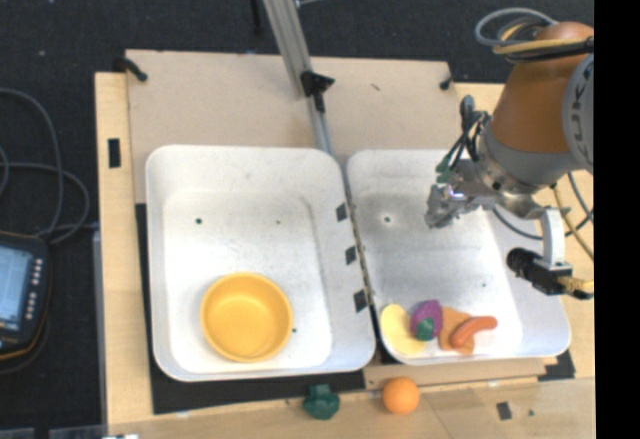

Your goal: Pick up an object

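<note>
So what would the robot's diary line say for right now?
claw: over right bin, nothing seen in it | toy food pile: right bin's near edge | yellow bowl: left bin | orange ball: on bench

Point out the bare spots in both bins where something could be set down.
Left bin: bare everywhere but the near-left corner, where the yellow bowl sits. Right bin: bare floor between the gripper and the toy pile along its near edge; that edge is crowded.
</note>
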`<state>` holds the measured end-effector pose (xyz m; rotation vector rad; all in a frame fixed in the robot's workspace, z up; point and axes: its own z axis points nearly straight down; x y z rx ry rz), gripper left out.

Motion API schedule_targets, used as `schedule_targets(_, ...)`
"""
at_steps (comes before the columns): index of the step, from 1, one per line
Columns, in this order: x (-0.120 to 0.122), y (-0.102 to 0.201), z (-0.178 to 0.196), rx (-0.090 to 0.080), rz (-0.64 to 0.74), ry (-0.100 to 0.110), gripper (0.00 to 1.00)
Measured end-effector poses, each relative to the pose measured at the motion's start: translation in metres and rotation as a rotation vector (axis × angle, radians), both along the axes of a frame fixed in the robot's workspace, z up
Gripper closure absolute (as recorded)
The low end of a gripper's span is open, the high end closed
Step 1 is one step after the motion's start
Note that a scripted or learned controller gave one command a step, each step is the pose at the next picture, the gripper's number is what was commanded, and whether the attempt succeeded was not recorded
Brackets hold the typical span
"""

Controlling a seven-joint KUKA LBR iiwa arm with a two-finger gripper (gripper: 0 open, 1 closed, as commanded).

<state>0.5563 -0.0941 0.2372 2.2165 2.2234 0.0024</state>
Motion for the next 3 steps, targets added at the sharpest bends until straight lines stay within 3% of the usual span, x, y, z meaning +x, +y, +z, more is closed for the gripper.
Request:
schedule_targets(2, 0.014, 0.107, 0.010, 0.002, 0.005, 0.001, 1.00)
schedule_targets(3, 0.007, 0.156, 0.017, 0.002, 0.005, -0.001, 1.00)
